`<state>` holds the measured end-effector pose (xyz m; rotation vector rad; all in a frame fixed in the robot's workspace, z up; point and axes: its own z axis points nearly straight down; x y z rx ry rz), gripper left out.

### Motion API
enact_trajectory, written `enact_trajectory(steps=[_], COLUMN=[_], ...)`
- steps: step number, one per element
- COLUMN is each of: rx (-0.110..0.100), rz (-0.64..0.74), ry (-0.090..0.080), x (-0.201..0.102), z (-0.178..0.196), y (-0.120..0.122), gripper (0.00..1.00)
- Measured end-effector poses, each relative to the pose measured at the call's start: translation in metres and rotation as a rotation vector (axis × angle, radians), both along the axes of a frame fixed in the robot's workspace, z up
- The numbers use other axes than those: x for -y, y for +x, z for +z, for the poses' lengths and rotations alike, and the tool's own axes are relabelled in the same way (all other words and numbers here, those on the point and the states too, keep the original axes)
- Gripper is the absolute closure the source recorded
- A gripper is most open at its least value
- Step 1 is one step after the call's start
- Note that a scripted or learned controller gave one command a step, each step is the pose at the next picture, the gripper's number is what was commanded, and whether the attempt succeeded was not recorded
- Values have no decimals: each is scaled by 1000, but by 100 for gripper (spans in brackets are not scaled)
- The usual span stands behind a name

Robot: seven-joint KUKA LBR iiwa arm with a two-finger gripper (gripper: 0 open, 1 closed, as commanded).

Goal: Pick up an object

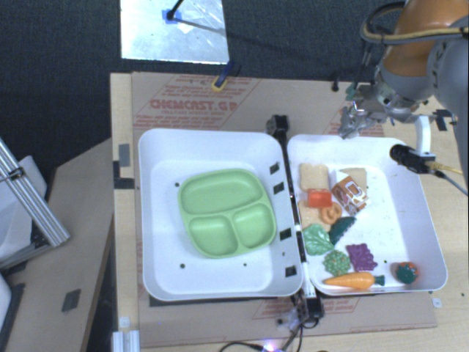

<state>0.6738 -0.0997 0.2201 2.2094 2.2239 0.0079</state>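
1. Camera view: the gripper (355, 121) hangs at the far edge of the right bin (419, 218), just past its rim, below the grey wrist and the orange band (427, 13) of the arm.
2. Whether its fingers are spread or closed I cannot tell; they are small and blurred against the bench, and nothing shows between them.
3. All the toy food lies nearer the camera than the fingers, inside the right bin and well apart from them.
4. Closest to the fingers are a pale bread slice (314, 176) and a brown-and-white packet (349, 193), side by side, with a red block (319, 197) touching the bread slice's near edge.
5. Just beyond those, further from the fingers, sit an orange pretzel-like piece (330, 213), a light green leaf (317, 238) and a dark teal piece (341, 229).
6. Farthest from the fingers, along the bin's near wall, lie a broccoli floret (336, 261), purple grapes (360, 256), a carrot (352, 280) and a small red-and-green piece (406, 272) in the corner.
7. Away to the left of the fingers, the left bin (157, 204) holds a green divided plate (223, 213), lying flat.
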Motion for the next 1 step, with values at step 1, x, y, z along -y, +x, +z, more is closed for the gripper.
enact_trajectory(steps=[1], rx=[-10], rz=[-5], ry=[2], x=[-21], z=[4], y=[-48], gripper=[100])
